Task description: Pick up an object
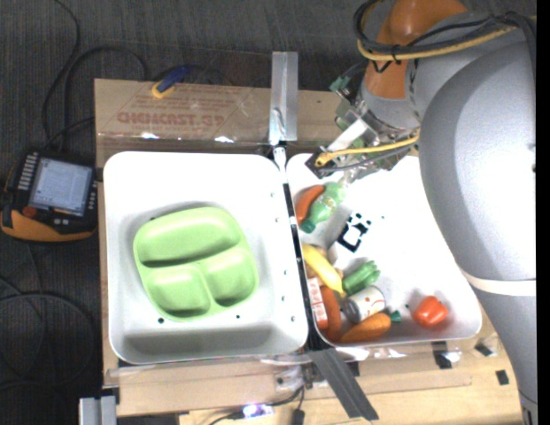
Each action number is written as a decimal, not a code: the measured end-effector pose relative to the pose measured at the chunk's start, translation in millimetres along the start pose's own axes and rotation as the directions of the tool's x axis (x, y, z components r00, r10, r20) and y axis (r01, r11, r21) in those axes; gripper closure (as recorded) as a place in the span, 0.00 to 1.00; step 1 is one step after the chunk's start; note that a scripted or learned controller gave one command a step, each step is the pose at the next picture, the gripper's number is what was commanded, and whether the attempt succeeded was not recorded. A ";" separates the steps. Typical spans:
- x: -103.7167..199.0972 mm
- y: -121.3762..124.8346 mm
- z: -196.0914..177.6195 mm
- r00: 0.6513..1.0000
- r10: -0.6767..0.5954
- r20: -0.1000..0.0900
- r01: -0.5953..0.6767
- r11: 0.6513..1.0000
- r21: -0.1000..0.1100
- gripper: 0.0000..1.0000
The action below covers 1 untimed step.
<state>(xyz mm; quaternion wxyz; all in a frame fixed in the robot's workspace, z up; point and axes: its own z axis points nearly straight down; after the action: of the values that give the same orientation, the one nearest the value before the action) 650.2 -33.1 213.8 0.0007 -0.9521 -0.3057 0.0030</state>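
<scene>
1. My gripper (332,180) hovers at the far end of the right bin (407,206); I cannot tell its state, and nothing shows in its grasp.
2. A green bottle (321,209) lies just below it, a candidate still resting in that bin.
3. Banana (321,268), carrot (367,328) and tomato (430,310) lie toward that bin's near end. The pick remains undone.

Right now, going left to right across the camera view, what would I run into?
Handheld control pendant → green divided tray in the left bin → yellow banana → red tomato → grey arm.
</scene>
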 end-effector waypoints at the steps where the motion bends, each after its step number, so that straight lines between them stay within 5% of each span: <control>1: -12.4 -35.4 1.8 0.998 0.068 -0.001 -0.068 0.998 0.002 1.00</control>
<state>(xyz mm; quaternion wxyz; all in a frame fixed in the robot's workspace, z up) 619.5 -11.5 212.1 0.0017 -0.9620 -0.2732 0.0028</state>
